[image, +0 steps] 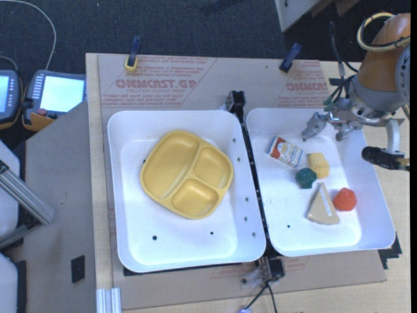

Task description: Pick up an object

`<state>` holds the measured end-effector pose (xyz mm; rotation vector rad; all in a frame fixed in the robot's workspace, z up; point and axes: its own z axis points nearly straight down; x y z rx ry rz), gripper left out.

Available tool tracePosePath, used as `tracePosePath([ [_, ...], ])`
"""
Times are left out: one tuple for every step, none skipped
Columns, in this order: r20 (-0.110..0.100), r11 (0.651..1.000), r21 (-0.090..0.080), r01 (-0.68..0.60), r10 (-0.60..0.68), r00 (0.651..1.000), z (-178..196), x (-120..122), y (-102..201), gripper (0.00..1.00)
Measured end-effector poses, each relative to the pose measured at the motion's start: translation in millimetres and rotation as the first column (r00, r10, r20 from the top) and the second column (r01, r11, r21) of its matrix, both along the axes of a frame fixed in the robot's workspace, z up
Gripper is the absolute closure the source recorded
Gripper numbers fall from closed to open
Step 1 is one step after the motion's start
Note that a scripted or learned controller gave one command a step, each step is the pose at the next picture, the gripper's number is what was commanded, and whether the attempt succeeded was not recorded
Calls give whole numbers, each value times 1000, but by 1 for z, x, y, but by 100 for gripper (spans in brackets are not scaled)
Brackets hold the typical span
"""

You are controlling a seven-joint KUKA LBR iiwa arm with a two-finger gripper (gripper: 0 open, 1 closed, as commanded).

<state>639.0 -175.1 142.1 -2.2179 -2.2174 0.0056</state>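
Note:
The right bin (pixel 371 240) holds several small objects. A white and orange packet (pixel 285 151) lies at its upper left. Beside it are a yellow block (pixel 318 164) and a teal ball (pixel 305 177). Lower down lie a beige wedge (pixel 322 206) and an orange ball (pixel 345 199). My gripper (pixel 327 130) hovers over the bin's upper part, just above and right of the packet and the yellow block. It is open, with nothing between its fingers.
The left bin (pixel 130 233) holds a yellow divided plate (pixel 187 173). A black clamp (pixel 236 100) sits at the top between the bins. Blue clips (pixel 133 52) hold the cardboard sheet at the back. Screens (pixel 58 93) stand to the far left.

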Motion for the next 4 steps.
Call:
tracePosePath([
  [8,1000,0,1,-1,1000,-49,1,0,0],
  [16,1000,-3,-2,2,1000,-35,4,0,100],
  [15,1000,-5,-1,1,1000,25,11,-7,100],
  [16,1000,-5,-2,2,1000,80,13,-8,100],
])
